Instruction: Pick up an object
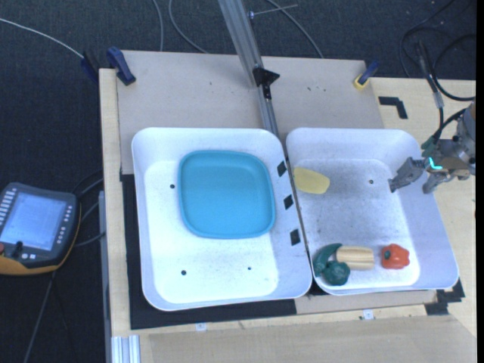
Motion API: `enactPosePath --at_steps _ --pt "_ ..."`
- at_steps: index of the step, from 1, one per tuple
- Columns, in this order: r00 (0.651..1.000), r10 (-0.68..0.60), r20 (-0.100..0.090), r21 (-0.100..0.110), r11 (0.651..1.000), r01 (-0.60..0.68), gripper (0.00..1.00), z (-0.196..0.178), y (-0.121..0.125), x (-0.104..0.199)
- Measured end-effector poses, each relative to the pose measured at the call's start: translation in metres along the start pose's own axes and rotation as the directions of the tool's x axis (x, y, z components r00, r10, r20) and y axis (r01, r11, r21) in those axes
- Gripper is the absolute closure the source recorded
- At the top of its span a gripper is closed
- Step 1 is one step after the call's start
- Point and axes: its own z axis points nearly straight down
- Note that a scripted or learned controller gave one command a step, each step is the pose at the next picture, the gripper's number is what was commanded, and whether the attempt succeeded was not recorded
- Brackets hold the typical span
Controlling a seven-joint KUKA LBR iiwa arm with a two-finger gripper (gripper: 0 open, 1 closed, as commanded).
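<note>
My gripper (413, 184) hangs over the right rim of the right bin (355, 144), its two dark fingers spread open with nothing between them. In that bin a pale yellow piece (311, 180) lies at the upper left. Along the front wall sit a dark green item (331, 265), a tan cylinder (355, 258) and a red pepper (393, 256) in a row. The red pepper is about a hand's width below the gripper.
The left bin (155, 203) holds a square blue plate (226, 193). A metal post (243, 32) slants down to the seam between the bins. A teach pendant (34, 225) lies off the bench at left, with cables on the floor behind.
</note>
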Motion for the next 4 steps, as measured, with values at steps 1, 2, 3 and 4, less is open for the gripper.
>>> enactPosePath --at_steps 1,2,3,4 --pt "1.000 0.000 0.000 0.000 1.000 0.000 0.00 0.000 0.000 0.000" --pt "1.000 0.000 -0.001 0.004 1.000 0.000 0.00 0.043 0.001 0.004" --pt "1.000 -0.001 -0.001 0.003 1.000 0.001 0.00 0.101 0.008 0.003" --pt "1.000 0.000 -0.001 0.005 1.000 0.000 0.00 0.152 0.007 0.004"
